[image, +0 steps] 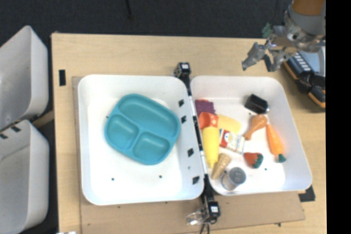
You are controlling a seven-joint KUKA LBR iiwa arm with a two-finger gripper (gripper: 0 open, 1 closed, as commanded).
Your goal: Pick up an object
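My gripper (261, 61) hangs above the bench just beyond the far edge of the right bin (293, 118), open, with nothing between its fingers. Below it the right bin holds several small items: a black block (256, 103) nearest the gripper, an orange carrot (275, 141), a tan drumstick-shaped piece (255, 125), a yellow corn-like piece (210, 146), a red and white box (233, 141), a strawberry (253, 159), a cone (221, 165) and a grey can (236, 177).
The left bin (93, 172) holds a blue divided plate (142, 129). A ridge with black clips (192, 134) separates the two bins. Dark equipment (307, 71) sits on the bench to the right of the gripper.
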